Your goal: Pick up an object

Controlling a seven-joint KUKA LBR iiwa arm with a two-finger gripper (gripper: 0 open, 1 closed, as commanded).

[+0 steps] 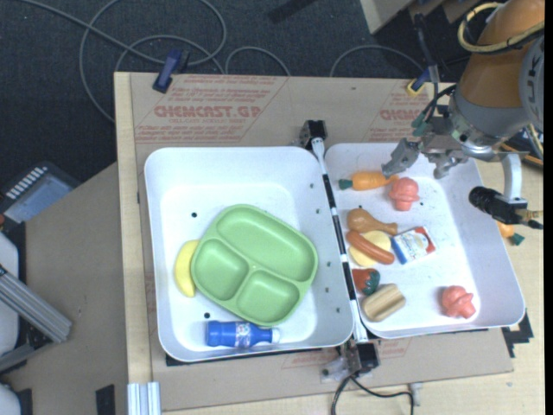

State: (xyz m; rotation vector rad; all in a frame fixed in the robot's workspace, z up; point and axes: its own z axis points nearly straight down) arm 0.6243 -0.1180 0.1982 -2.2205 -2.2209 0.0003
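So the arm comes in from the right and the gripper point(423, 156) hangs over the far end of the right bin point(494, 258), fingers spread open with nothing between them. Makes sense for a pick: they sit just above the pink toy point(403, 192) and next to the little carrot point(369, 181), so one of those two looks like the target (my guess is the pink one, it's nearly straddled).

The right bin is where all the small stuff lives: a hot dog point(369, 247), a chicken drumstick point(370, 223), a red and blue packet point(411, 245), a bread roll point(384, 302), a dark red pepper-ish thing point(365, 280) and another pink toy point(457, 302) near the front corner. They're scattered loose, mostly bunched by the divider, which leaves the pink one fairly free to grab.

The left bin point(168, 232) holds the bulky bits: a green divided plate point(253, 263) resting partly over a banana point(184, 268), and a blue bottle point(240, 335) lying on its side at the front. Both bins sit side by side on the worktop point(225, 111).
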